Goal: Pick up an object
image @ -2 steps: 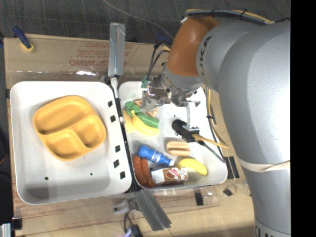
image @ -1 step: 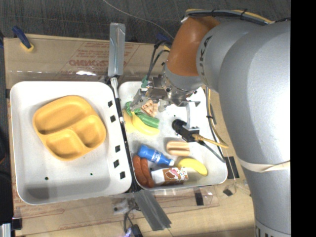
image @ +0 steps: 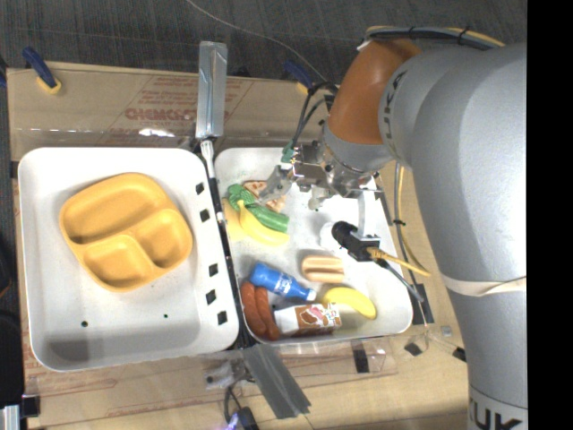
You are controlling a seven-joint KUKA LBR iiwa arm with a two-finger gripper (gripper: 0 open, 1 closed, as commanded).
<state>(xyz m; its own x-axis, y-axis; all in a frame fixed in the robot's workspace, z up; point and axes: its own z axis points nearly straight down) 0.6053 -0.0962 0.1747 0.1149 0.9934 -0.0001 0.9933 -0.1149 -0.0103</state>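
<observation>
One gripper (image: 300, 184) hangs over the right bin (image: 394, 316), jaws spread apart, with nothing between them.

Toys are crowding the right bin (image: 391, 305): a yellow banana (image: 257, 228) is lying at the upper left with a green pepper (image: 260, 211) resting across it, a hot dog (image: 322, 266) is sitting mid-bin, a blue bottle (image: 281, 283) is lying tilted beside it, a small yellow piece (image: 351, 302) is resting near the front, a brown-labelled bottle (image: 307, 319) is lying flat, and a red sausage (image: 254, 308) is curling at the front left corner.
</observation>
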